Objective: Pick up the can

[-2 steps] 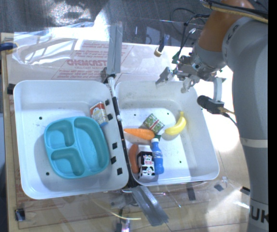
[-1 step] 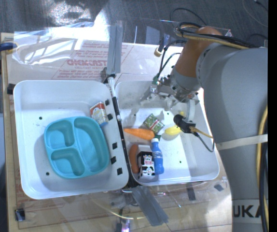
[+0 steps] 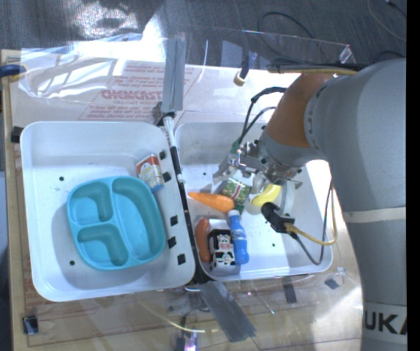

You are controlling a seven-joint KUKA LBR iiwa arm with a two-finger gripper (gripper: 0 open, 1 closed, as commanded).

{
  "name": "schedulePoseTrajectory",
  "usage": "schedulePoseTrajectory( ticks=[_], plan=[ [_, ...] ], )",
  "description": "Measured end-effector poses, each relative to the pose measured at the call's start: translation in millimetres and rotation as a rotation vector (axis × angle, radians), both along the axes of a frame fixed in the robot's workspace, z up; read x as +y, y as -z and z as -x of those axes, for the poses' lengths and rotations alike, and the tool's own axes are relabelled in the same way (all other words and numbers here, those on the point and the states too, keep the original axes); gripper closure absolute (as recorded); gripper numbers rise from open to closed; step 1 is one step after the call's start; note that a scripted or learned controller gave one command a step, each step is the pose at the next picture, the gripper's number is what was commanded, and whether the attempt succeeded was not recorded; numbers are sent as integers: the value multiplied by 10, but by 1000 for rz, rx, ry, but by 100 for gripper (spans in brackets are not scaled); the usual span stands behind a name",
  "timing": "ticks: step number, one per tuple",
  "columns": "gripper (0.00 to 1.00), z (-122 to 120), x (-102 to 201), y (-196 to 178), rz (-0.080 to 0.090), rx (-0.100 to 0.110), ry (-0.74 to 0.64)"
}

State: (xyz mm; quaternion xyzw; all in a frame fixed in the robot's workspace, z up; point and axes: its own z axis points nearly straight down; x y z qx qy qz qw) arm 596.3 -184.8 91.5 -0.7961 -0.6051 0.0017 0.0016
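At centre right of the frame, your two-finger gripper (image 3: 248,175) sits over the small green-labelled metal can (image 3: 235,189); you cannot tell its state. Next, confirm grasp, then lift.

Left bin (image 3: 38,152): my divided tray (image 3: 115,221) lies in it, a small carton (image 3: 149,172) just beyond the tray's far right corner.
Right bin (image 3: 312,218): can (image 3: 235,189) under my gripper (image 3: 245,172); carrot (image 3: 211,201) left of it; bottle (image 3: 238,243) nearer.
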Motion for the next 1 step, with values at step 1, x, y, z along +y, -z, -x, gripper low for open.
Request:
schedulePoseTrajectory(
  ticks=[1],
  plan=[
    [100, -4, 4, -102, 1, 1, -5]
  ],
)
